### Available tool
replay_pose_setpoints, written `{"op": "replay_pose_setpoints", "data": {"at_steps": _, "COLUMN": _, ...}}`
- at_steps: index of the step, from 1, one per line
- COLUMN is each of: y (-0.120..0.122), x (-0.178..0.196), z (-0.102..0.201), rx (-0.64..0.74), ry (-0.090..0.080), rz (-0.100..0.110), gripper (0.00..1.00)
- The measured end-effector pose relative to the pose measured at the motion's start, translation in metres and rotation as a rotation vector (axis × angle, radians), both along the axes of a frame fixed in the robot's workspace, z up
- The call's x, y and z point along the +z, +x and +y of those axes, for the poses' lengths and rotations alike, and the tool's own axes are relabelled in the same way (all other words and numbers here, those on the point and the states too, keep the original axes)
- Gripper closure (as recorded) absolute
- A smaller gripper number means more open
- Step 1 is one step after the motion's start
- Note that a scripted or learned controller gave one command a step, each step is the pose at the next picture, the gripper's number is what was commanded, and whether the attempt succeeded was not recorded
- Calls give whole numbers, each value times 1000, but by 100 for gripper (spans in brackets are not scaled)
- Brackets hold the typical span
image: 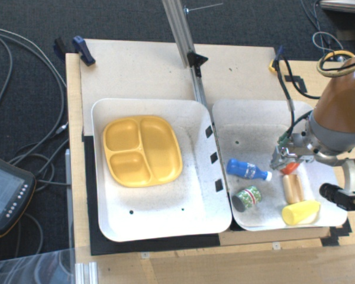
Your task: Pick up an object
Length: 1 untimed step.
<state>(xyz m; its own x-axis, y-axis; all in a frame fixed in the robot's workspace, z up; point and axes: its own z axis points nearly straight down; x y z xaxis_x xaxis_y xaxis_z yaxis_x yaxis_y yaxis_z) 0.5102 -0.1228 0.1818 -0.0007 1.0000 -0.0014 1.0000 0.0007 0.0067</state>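
The end effector (pixel 286 154) sits low over the right bin (pixel 248 117), near that bin's right side, at the end of the grey arm (pixel 337 129) with its orange band, which reaches in from the right. Its metal parts are small and partly hidden by the wrist, so I cannot tell how it is set. Nothing can be confirmed as gripped.

Just below the end effector lies a small red-orange piece (pixel 290 168), touching or nearly touching it; contact cannot be judged. Directly below that lies a tan cylinder (pixel 293 187), roughly upright in the view. Below the cylinder, near the bin's lower edge, rests a yellow block (pixel 300 212), lying on its side.

To the left of the end effector, a blue bottle (pixel 247 170) with a white cap lies on its side, cap pointing right, towards the red-orange piece. Below the bottle lies a small green and white can (pixel 248 196), tilted, near the lower left corner of the bin.

The left bin (pixel 148 223) holds a yellow divided plate (pixel 142 151) with three compartments, placed in its upper left part, well apart from the arm.

Both bins stand side by side on the tabletop (pixel 136 70). A metal pole (pixel 176 16) rises from between the bins at the far side. A blue clamp (pixel 83 49) grips the far left corner of the tabletop. Cables (pixel 23 117) run over the floor at the left.
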Motion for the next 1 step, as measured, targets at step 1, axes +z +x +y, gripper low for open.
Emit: {"op": "replay_pose_setpoints", "data": {"at_steps": 1, "y": 0, "x": 44, "z": 2, "rx": 2, "ry": 0, "rz": 0, "gripper": 100}}
